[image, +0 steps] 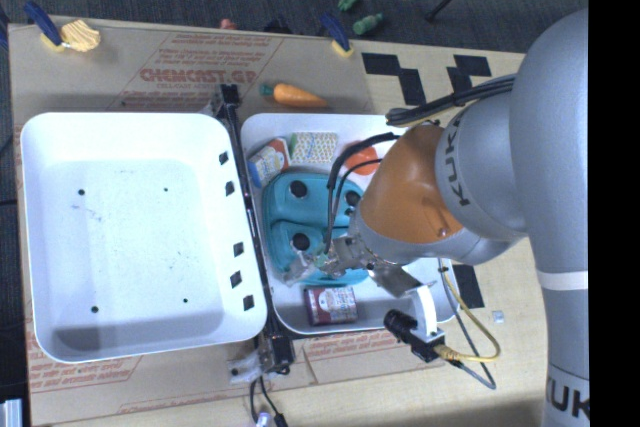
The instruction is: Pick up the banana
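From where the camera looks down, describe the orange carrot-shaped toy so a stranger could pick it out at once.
Start at the right white bin, the one the grey arm reaches over. Look just past its far rim, onto the brown cardboard sheet. There lies the orange carrot-shaped toy with a green tip, alone on the cardboard, while the other colourful items sit inside the bin.

Location of the banana unclear.

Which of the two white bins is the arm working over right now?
The right-hand bin, the cluttered one holding the blue tray and the dark red packet. The left bin sits apart from the arm.
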Robot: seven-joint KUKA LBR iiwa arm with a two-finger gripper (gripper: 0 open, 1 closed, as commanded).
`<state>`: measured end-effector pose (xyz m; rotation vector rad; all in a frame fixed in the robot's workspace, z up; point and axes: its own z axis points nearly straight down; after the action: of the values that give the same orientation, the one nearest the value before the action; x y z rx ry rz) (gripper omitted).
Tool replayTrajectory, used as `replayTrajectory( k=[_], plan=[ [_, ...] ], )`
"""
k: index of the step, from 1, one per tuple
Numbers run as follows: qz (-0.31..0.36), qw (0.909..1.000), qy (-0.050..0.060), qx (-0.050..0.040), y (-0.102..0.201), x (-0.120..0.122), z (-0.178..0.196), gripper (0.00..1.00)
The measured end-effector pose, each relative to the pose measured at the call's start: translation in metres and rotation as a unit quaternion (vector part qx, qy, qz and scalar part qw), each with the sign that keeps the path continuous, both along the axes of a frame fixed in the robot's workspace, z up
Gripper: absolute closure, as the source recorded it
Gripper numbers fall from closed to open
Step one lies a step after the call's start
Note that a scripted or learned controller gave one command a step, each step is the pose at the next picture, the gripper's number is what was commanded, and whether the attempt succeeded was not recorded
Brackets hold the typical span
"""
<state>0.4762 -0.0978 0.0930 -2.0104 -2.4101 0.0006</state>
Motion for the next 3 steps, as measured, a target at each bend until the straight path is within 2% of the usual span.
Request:
replayTrajectory(
  k=[1,2,3],
  plan=[
    [0.003,1.0000,0.001,0.0002,0.000,0.000,0.010,1.00],
    [0.003,1.0000,0.001,0.0001,0.000,0.000,0.010,0.00],
    [0.078,0.9969,0.008,0.0000,-0.003,0.046,-0.002,0.00]
  ],
)
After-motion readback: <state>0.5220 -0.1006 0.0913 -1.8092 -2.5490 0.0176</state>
